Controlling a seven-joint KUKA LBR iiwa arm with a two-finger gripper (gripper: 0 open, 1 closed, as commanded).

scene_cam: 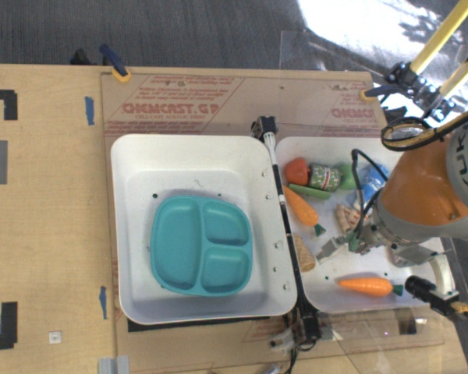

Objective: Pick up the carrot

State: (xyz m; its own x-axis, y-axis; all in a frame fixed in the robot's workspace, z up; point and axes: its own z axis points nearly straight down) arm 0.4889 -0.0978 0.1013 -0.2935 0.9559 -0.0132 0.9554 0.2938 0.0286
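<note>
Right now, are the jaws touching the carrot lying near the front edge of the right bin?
Apart. The camera view shows the gripper above the carrot, with bare white floor of the right bin plainly visible between them.

Pale wooden bench [47, 232] under a brown cardboard sheet [179, 104] printed in red, with black tape marks [4, 104] and blue tape bits [89, 109] along the left. Beyond, dark grey carpet floor [140, 14]; bright glare of light [359, 6] at upper right.
</note>
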